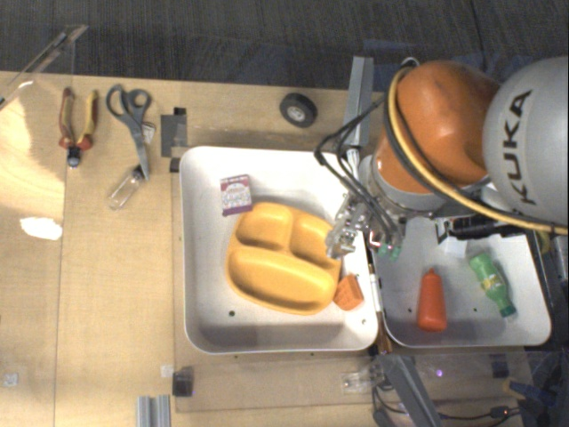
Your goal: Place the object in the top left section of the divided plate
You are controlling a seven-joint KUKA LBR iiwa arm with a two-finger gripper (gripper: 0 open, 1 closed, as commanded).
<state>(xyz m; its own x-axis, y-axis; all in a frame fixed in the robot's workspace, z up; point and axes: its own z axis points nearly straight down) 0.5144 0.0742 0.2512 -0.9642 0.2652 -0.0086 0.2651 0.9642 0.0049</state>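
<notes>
Purple-and-white small packet [236,194], lying flat

One fixed camera is mounted above the worktop [107,310], looking down at a slight slant. The view takes in both white bins: the left bin [200,265] sits near the centre of the picture, and the right bin [524,327] runs towards the right edge. The arm [462,132] enters from the right and stands large, close under the lens. Dark floor [222,25] shows along the top, beyond the far edge.
</notes>
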